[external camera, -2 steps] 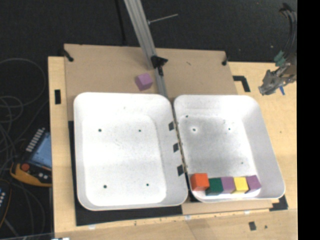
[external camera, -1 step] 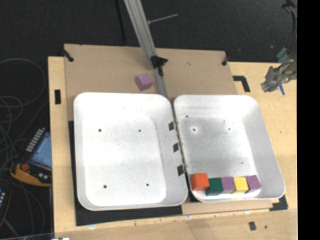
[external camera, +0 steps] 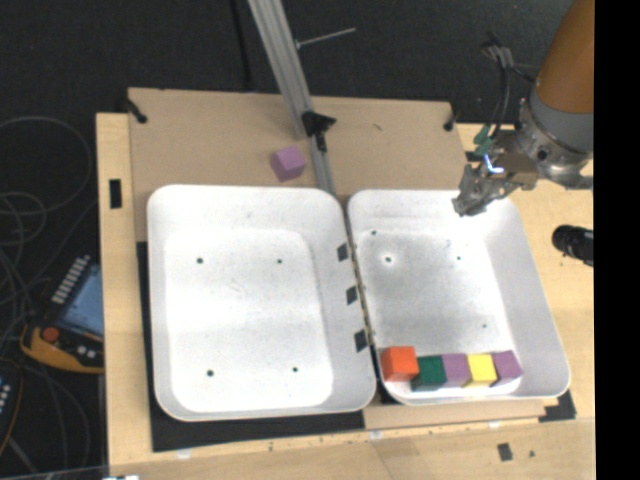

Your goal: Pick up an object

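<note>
The gripper hangs over the far rim of the right bin, at the corner farthest from the blocks, and nothing is visible in its grasp; at this slant it reads as a dark lump, so I cannot tell how far the claw is parted. The things worth picking lie in a tight row against the right bin's near wall: an orange block at the end nearest the left bin, then a green block, a purple block, a yellow block and a second purple block at the other end. They touch side by side and press on the wall, probably because the bin floor slopes up at its edge and gathers them there; that packing would leave little room for a finger between neighbours. The orange block, with one free side, looks the easiest target. One more purple cube sits outside both bins on the brown board beyond the left bin, near a slanting metal rail.
</note>
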Robot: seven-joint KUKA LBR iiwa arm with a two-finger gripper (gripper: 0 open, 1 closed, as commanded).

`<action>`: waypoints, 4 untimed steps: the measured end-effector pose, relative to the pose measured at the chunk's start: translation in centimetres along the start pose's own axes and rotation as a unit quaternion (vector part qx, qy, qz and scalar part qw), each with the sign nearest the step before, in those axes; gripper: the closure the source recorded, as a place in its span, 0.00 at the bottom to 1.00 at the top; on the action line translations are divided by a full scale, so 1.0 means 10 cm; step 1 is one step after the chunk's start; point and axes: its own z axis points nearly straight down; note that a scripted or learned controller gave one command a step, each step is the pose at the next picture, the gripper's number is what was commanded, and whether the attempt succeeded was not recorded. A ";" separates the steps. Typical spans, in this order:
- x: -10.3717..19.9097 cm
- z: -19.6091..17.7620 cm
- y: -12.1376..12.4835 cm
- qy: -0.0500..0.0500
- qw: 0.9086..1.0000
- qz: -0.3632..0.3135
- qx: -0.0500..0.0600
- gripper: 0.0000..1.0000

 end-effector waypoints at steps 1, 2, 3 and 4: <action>-0.08 -0.99 0.37 -0.002 1.000 0.001 -0.008 1.00; -0.16 -1.06 0.94 -0.003 1.000 0.002 -0.004 1.00; 0.53 -0.34 0.81 0.000 1.000 0.000 0.001 1.00; -0.57 -0.33 0.64 -0.003 1.000 0.007 -0.002 1.00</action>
